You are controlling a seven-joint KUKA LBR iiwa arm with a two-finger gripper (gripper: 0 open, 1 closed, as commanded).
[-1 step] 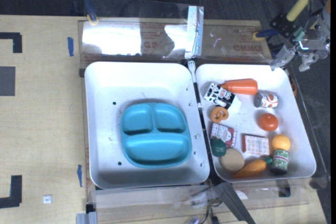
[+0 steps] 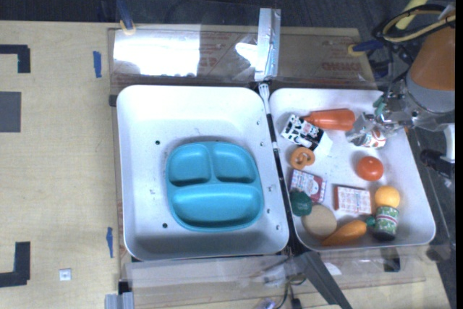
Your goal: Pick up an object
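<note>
The jaws (image 2: pixel 376 128) hang low at the right bin's (image 2: pixel 423 188) far right corner — whether wide or narrow, I cannot tell. Just below them lies a red tomato (image 2: pixel 370 168) — an orange sausage (image 2: pixel 330 119) to their left.

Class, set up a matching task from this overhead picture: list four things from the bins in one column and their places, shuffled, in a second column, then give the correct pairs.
Things:
1. blue divided plate
2. long orange sausage
3. red tomato
4. green-lidded jar

Places:
A. right bin, near front right corner
B. left bin, middle
C. right bin, by the back wall
D. right bin, right of centre

Pairs: 1-B, 2-C, 3-D, 4-A
</note>
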